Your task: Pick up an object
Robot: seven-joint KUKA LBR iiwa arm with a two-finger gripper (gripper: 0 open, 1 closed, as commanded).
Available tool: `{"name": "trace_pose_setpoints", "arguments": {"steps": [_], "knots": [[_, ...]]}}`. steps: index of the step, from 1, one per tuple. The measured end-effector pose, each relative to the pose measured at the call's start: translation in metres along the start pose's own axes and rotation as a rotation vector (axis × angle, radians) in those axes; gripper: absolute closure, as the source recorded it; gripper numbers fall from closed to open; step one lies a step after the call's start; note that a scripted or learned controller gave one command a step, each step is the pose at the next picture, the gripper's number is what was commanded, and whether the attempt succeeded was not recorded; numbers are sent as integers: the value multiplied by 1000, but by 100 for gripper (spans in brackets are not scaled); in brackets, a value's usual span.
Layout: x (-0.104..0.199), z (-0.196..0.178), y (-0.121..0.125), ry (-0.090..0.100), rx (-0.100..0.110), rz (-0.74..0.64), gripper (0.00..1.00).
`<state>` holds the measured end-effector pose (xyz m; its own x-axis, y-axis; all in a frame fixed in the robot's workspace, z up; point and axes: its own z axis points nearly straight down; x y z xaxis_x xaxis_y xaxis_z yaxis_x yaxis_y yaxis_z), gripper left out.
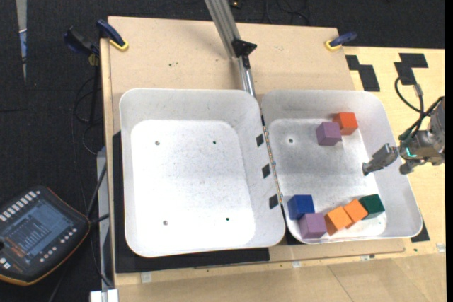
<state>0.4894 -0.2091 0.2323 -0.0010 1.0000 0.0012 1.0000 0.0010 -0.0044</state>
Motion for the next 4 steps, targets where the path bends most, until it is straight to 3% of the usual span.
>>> {"name": "trace_pose_setpoints", "arguments": {"steps": [1,3,4], "knots": [[0,-2,1,-1,-5,1,0],[-2,124,3,1,1,2,0],[-1,137,3,-2,-4,2,0]]}}
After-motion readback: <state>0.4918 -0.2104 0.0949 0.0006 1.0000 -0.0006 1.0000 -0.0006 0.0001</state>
